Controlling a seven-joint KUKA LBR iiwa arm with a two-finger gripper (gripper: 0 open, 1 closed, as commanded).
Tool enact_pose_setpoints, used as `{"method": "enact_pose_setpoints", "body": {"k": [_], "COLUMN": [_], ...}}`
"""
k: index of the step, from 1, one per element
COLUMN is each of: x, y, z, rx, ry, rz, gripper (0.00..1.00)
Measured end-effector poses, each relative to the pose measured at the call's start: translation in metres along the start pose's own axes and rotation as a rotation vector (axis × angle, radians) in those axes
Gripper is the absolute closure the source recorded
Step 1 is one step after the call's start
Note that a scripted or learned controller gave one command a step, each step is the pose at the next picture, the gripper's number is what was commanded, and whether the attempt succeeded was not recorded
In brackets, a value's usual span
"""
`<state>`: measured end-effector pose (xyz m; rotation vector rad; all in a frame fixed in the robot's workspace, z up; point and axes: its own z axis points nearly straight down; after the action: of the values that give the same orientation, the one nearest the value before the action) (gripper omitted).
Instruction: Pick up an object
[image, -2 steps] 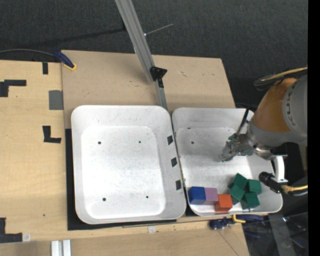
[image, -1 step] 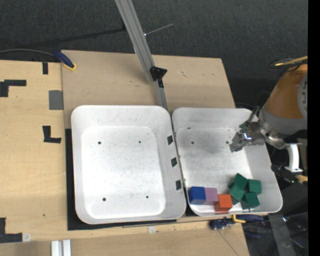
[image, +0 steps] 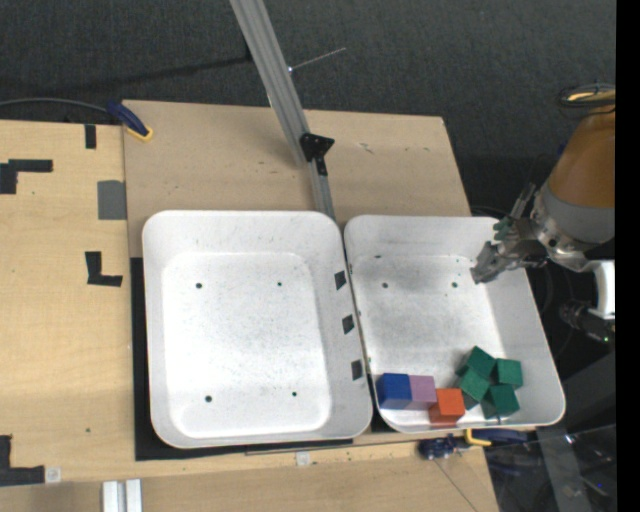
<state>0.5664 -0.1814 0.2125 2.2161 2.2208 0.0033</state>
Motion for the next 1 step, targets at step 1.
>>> {"method": "enact_pose_setpoints", "body": {"k": [1], "x": [-0.0094], "y": [0.0007], "z": [-0.0581], "rx": [-0.001], "ry": [-0.001], "rz": [0.001], "gripper": [1.00]}}
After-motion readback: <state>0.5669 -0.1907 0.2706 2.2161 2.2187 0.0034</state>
